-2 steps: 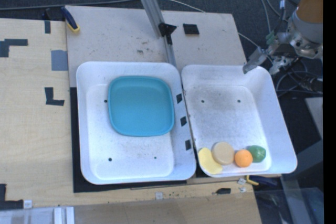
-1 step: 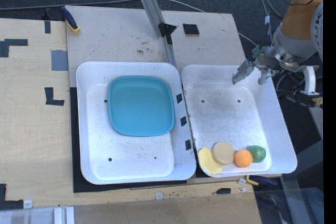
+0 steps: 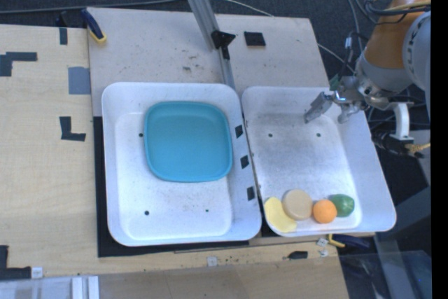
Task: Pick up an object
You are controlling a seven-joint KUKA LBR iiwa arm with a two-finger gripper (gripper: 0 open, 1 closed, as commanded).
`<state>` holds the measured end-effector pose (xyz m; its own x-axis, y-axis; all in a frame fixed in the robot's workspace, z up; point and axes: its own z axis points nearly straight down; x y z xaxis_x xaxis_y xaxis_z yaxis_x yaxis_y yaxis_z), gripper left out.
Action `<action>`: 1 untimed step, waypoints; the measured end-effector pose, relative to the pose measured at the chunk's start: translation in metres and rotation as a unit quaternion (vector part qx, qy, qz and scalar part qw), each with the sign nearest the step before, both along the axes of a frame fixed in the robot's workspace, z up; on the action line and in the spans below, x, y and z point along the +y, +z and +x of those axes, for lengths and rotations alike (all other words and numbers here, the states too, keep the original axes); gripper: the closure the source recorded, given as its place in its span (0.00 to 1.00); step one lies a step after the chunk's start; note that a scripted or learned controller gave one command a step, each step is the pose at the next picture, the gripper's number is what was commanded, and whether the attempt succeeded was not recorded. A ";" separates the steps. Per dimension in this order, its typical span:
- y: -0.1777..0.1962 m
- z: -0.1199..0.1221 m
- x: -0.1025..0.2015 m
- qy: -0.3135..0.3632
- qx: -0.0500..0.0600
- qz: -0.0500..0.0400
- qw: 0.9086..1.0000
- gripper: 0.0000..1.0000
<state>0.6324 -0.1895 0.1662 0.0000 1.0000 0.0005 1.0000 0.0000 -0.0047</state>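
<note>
Two white bins side by side on the counter [image 3: 42, 171], arm reaching in from the right.

Largest first: left bin [image 3: 126, 220] carrying a blue plate [image 3: 187, 141]; right bin [image 3: 364, 171] with bare floor up top and four small things bunched along its near edge. Grey and orange arm [image 3: 395, 38] over the right bin's far right corner, end effector [image 3: 334, 108] hovering there with fingers spread apart and nothing between them. Then the small things, left to right: yellow piece [image 3: 275, 216], tan round disc [image 3: 297, 204] touching it, orange ball [image 3: 323, 211], green piece [image 3: 343, 204]. Cluster well apart from the end effector, toward the camera and slightly left; probably a long reach down the bin before any grasp.
</note>
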 end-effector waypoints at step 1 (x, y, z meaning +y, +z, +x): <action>-0.046 0.003 0.006 0.000 0.000 0.000 1.000 0.00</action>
<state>0.6353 -0.1832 0.1207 -0.0009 1.0000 0.0007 1.0000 0.0009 -0.0045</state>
